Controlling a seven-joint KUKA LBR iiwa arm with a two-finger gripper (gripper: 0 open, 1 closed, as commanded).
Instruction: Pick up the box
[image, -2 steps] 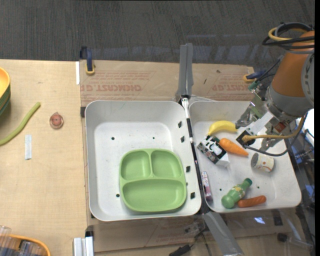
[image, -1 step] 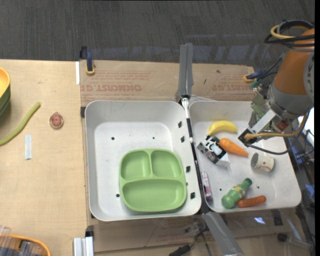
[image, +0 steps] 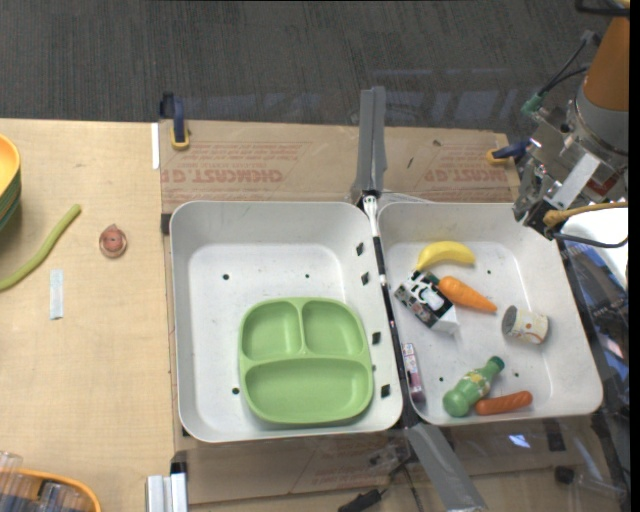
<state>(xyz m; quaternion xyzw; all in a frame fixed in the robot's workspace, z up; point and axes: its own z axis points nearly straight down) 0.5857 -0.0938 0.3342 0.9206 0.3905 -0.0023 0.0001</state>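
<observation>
The gripper (image: 538, 212) hangs at the upper right of the camera view, just over the far right corner of the right bin (image: 580, 340), at the end of the grey arm with its orange band (image: 610, 60); whether its fingers are spread or closed cannot be told from here, as cables and fittings clutter that part. The box (image: 424, 301) (a small black and white carton) lies well apart from the gripper, down and to the left of it, on the floor of the right bin close to the wall shared by the 2 bins. It lies tilted, and its upper right end touches an orange carrot (image: 467, 294), which lies at a slant just beside it. A yellow banana (image: 446, 255) rests just above the box and the carrot, between the box and the bin's far wall. To the right of the carrot sits a small beige cup (image: 526, 325) on its side. Near the front wall of the right bin lie a green bottle (image: 471, 387) and, touching its base, a 2nd orange carrot (image: 504, 403). The left bin (image: 200, 250) holds a green plate (image: 306, 360) with 3 compartments, set toward its front.
</observation>
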